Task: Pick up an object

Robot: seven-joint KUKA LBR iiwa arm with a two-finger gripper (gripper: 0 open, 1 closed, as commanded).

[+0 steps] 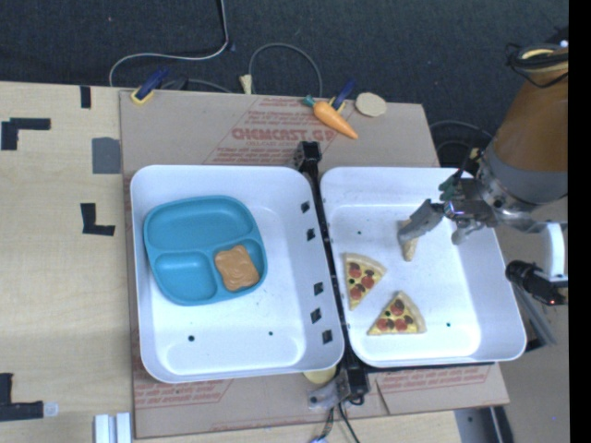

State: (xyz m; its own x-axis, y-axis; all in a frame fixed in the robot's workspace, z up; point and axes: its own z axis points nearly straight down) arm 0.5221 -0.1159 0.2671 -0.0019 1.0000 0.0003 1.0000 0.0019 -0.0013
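A: Camera view first: which things can be picked, and where are they?

B: Two toy pizza slices lie in the right bin. The upper pizza slice is close to the divider between the bins, and the lower pizza slice is just beside it, more to the front and the right. They are near each other, but I cannot tell if they touch.

A: And the gripper?

B: The gripper is over the right bin, above and to the right of the upper slice. One grey finger points to the left. At its tip there is a small pale piece, but I cannot tell if it is held or only lies on the bin floor. How wide the jaws stand, I cannot tell either.

A: What is in the other bin?

B: The left bin carries a blue divided plate, and a brown toast piece lies in the plate's lower right compartment.

A: Anything outside the bins?

B: Behind them, on the cardboard, a toy carrot lies, and near it a small beige disc.
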